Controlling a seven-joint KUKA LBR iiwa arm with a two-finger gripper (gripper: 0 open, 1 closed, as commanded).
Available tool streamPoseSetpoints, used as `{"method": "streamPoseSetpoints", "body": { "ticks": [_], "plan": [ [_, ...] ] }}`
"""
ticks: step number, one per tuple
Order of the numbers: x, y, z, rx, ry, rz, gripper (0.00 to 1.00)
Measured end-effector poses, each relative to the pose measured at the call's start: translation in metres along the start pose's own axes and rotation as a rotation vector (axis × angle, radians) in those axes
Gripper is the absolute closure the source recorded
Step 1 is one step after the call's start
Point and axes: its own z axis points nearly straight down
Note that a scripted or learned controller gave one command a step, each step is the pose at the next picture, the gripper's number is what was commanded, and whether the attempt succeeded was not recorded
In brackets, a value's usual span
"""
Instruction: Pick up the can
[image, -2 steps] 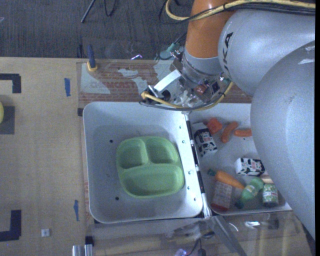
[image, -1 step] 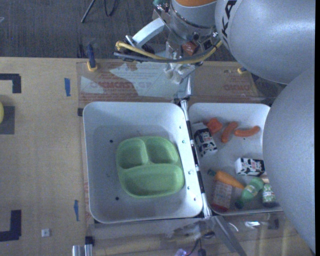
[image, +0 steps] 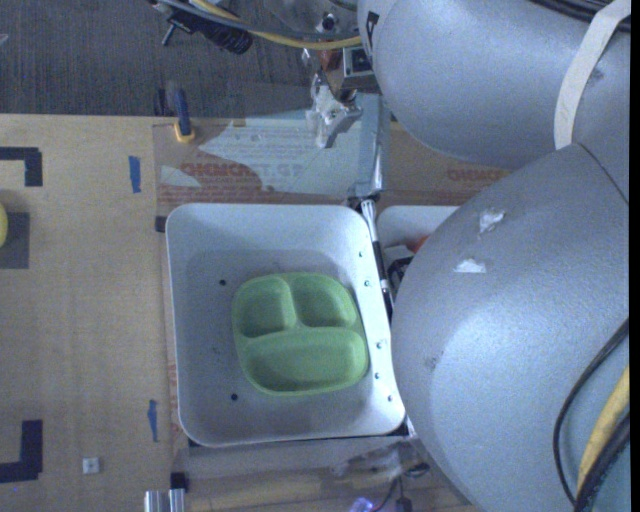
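looming over the right bin (image: 400, 222), the arm (image: 500, 330) hides your can; grip state can't be told, so a blind grab may miss.

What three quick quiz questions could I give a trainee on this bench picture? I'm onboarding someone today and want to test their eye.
1. True or false: the green plate lies in the left white bin.
2. How many compartments does the green plate have: A two, B three, C five?
3. What hides most of the right bin?

Key: 1 true. 2 B. 3 the grey arm, which crosses above it.
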Motion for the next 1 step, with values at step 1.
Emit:
{"method": "streamPoseSetpoints", "body": {
  "ticks": [1],
  "plan": [
    [-0.0008,-0.0055,0.0624,0.000,-0.003,0.002,1.00]
  ]
}}
